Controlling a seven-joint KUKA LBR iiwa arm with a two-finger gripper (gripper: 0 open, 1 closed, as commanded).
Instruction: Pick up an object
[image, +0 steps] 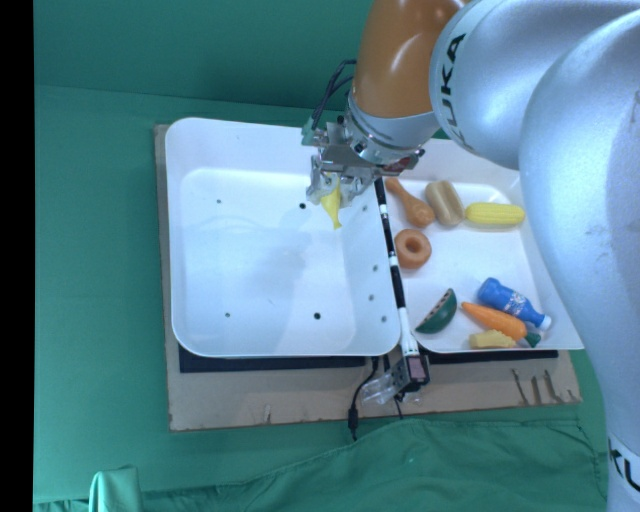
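Yellow plastic piece (331, 206), banana-like, hangs pinched by its upper end between the gripper (333, 190) fingers, above the left bin (200, 150) at its far right. Likely light, stiff, slick; hold looks shallow, could slip.

Green cloth (100, 300) draped over the bench, brown cardboard sheet (260, 400) on it, even light

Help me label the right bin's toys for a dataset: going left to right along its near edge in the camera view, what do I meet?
Watermelon slice → carrot → blue bottle. The small yellow piece below the carrot overlaps it, so I leave it out.
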